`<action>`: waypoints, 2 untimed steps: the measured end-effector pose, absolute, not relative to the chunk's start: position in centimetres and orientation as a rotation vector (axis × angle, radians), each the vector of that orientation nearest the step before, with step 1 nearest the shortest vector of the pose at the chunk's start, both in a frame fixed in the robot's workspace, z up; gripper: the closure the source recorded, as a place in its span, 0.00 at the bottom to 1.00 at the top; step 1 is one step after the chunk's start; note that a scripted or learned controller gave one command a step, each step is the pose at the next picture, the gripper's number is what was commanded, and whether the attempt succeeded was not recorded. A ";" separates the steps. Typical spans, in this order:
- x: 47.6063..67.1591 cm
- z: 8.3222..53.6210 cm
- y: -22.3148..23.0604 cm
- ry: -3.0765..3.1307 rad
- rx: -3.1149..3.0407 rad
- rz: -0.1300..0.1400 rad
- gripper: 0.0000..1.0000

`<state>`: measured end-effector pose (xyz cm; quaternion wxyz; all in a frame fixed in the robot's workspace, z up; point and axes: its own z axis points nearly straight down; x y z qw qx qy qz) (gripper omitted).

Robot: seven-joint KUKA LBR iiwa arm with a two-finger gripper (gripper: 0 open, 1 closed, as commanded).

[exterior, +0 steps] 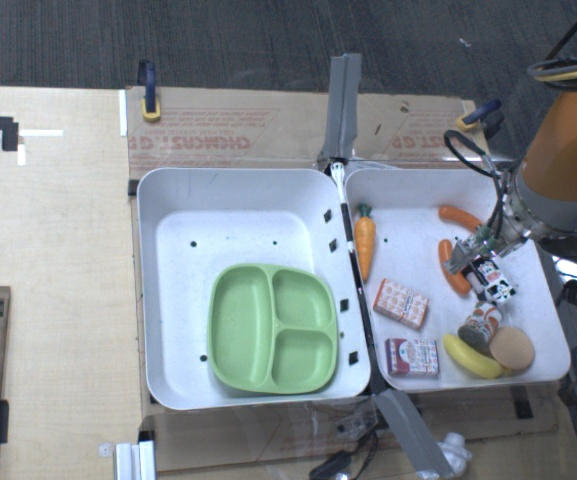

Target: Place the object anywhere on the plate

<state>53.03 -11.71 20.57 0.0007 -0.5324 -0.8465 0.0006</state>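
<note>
Two white bins side by side on the bench. Left bin [168, 268] holds a green divided plate [273, 328], three compartments, sitting low and right of centre in the bin, nothing on it. Right bin [408, 203] holds all the loose items: a carrot [365, 245] upright along the left wall near the divider; an orange sausage-shaped piece [458, 216] near the top; a second orange sausage-shaped piece [453, 268] right under the gripper; a pink-red printed carton [401, 303] mid-bin, tilted; a small red and white carton [412, 357] at the bottom edge; a banana [471, 357] low right, touching a tan egg-shaped item [512, 349]; a small can-like item [481, 325] just above the banana, label unreadable. Gripper [478, 258] reaches in from the right, low over the right bin, tip beside or on the second orange piece; contact unclear. Jaw state: cannot tell, the tip is cluttered with cables and parts. Which item is the target: cannot tell, all lie in the right bin, well apart from the plate. Orange band of the arm [568, 148] at the right edge. Blue clamps [148, 88] on the cardboard behind the bins.
</note>
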 end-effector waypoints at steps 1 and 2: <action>55.6 31.0 -12.7 -2.627 -1.724 0.002 1.00; 53.9 23.7 -7.2 -2.484 -1.918 0.004 1.00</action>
